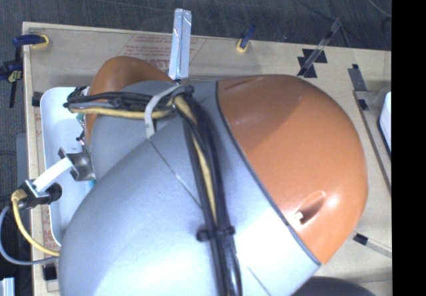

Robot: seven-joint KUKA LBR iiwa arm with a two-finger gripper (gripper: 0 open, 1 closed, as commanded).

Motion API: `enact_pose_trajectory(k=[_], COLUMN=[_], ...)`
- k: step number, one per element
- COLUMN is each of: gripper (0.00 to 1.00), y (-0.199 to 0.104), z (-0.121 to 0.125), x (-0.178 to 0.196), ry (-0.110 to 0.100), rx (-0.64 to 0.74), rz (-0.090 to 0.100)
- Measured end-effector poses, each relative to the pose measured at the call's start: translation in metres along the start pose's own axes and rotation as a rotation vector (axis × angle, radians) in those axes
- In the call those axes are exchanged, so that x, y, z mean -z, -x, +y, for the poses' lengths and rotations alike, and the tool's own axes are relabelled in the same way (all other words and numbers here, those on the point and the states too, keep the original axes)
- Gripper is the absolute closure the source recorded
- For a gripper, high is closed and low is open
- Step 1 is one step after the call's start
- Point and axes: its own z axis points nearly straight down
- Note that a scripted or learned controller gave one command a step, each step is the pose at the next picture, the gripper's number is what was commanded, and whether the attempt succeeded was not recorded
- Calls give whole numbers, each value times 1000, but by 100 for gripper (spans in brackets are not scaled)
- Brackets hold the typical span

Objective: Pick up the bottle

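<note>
My arm [219, 181] bulks large and close under the camera, grey with a wide orange shell [293, 142]. It reaches left across the bench. Its wrist end, with a second orange band [123, 75], hangs over the left white bin [52, 105]. A metal bracket [81, 165] and a white fitting [50, 180] stick out from the wrist at the left, low over that bin. The arm covers most of the bin floors, so whatever lies under it is hidden.
Black and yellow cables [200, 155] run along the arm, tied with a white strap [154, 110]. A yellow hose [26, 231] loops at the lower left. A shiny upright post [180, 45] stands at the bench's far edge, with clamps [245, 38] on the board.
</note>
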Motion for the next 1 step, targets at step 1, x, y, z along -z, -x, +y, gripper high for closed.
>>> enact_pose_trajectory(k=[1], gripper=[0], y=[0], z=[-6], x=[104], ry=[2], rx=[-192], rz=[5])
